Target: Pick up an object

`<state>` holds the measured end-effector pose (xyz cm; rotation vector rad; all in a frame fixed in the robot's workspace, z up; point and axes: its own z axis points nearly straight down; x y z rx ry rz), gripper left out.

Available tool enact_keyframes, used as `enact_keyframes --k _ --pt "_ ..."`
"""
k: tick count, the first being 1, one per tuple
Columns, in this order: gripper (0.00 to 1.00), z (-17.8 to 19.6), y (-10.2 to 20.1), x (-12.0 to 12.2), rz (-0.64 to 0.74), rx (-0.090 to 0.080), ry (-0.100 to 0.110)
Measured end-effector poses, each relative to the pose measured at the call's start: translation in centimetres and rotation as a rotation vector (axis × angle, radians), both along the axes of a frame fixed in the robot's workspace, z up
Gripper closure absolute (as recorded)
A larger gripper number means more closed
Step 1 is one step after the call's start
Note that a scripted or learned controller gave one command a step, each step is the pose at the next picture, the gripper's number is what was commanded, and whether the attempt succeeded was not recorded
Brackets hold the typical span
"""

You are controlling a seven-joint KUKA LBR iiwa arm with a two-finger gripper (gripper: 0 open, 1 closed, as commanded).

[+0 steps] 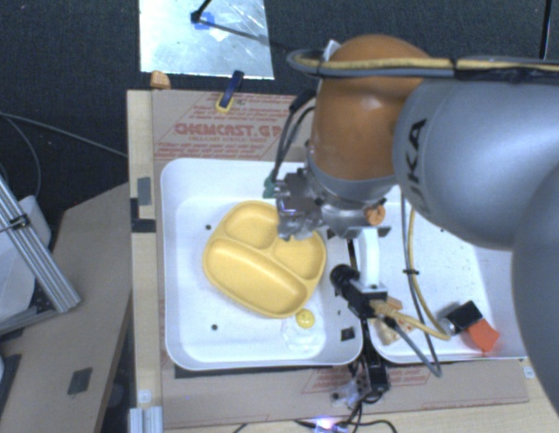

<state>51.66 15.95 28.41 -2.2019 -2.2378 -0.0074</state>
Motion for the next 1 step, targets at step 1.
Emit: enact_keyframes --k 1 --pt "1.00 4.81 -4.55 -2.33 -0.017 -0.004 -0.004"
